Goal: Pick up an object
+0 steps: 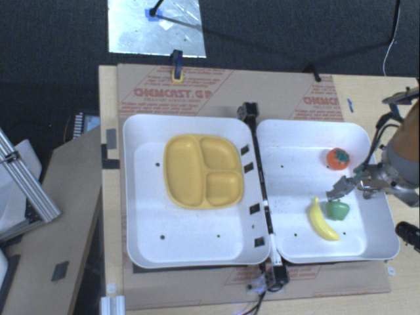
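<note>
- The yellow divided plate (202, 171) lies flat in the left bin (141, 241), probably a drop-off spot.
- In the right bin (292, 241), the toy banana (322, 220) lies near the front, touching the green toy pepper (338, 209); the toy tomato (338, 158) sits farther back, apart.
- The gripper (342, 189) hangs just above the pepper, seemingly lined up to take it; it holds nothing visible, and whether the fingers are spread cannot be told.

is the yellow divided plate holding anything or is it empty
Empty. The plate lies flat in the left bin, and all three of its compartments show bare yellow.
</note>
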